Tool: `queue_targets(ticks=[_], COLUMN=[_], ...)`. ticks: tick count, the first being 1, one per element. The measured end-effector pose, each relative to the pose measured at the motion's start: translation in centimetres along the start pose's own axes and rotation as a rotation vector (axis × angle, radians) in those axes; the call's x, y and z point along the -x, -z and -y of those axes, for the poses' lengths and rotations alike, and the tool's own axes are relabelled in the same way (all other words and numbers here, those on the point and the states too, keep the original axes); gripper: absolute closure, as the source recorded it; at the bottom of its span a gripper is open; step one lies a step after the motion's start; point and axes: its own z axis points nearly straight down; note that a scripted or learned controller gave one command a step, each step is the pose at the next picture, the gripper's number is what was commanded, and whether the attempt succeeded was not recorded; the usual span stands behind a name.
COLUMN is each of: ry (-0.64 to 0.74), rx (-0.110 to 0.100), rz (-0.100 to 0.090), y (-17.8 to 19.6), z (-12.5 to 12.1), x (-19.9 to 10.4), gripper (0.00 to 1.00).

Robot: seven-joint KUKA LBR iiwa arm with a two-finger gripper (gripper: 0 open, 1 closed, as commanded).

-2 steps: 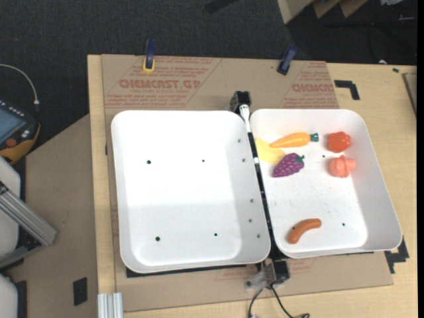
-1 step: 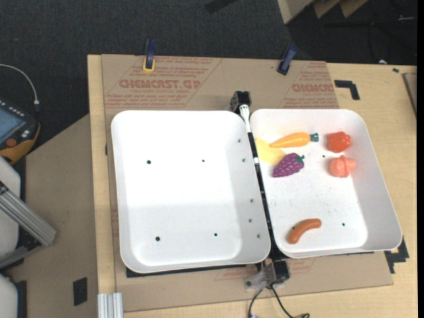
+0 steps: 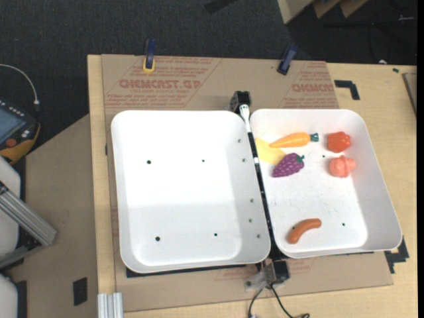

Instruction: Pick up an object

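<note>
- two white bins side by side on the bench; left bin (image 3: 179, 191), right bin (image 3: 371, 197)
- pickable items all in the right bin, mostly toward its far half
- carrot (image 3: 291, 139): long axis roughly left-right, green top to the right, tip to the left, slightly tilted
- yellow piece (image 3: 265, 150) just beside the carrot tip, against the left wall
- purple grapes (image 3: 288, 165) below the carrot, stem end up-right
- red pepper (image 3: 338, 142) and pink-red fruit (image 3: 341, 167) near the right side
- sausage (image 3: 304, 230) alone near the front, axis diagonal, higher end right
</note>
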Motion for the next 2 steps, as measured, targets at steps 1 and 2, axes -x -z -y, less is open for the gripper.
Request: queue_targets(ticks=[1, 2], ry=[0.000, 0.000], rx=[0.004, 0.009], rz=[0.001, 0.002], y=[1.1, 2.2], z=[-0.1, -0.2], x=[0.0, 0.0], gripper=[1.00, 1.00])
